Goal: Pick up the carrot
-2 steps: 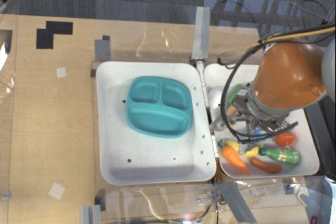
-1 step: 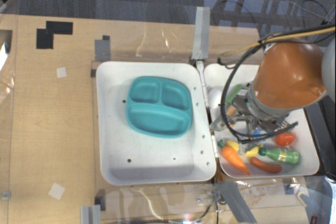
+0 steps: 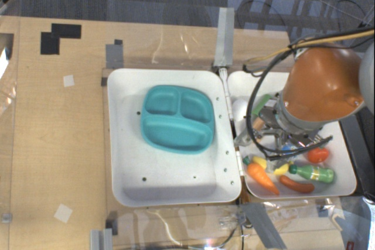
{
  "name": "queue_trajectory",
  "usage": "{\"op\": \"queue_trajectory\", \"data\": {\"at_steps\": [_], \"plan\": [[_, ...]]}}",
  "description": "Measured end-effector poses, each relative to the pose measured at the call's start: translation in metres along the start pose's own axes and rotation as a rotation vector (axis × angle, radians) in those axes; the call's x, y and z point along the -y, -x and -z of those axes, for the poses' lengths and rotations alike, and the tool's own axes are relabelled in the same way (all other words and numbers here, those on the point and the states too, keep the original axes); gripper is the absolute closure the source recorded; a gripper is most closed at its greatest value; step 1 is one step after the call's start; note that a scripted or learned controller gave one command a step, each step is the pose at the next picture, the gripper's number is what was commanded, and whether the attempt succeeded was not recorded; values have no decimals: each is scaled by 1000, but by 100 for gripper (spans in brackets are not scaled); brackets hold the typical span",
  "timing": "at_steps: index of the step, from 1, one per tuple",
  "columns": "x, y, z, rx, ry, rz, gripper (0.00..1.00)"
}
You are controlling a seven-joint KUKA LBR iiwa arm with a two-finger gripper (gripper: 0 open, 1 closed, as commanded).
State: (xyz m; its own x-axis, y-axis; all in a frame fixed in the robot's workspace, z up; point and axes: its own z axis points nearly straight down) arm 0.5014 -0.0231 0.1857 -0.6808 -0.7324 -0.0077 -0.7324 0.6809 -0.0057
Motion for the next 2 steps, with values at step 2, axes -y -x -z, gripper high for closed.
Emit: {"op": "queue_trajectory", "data": {"at_steps": [2], "plan": [[0,0,0,0,0,0,0]]}}
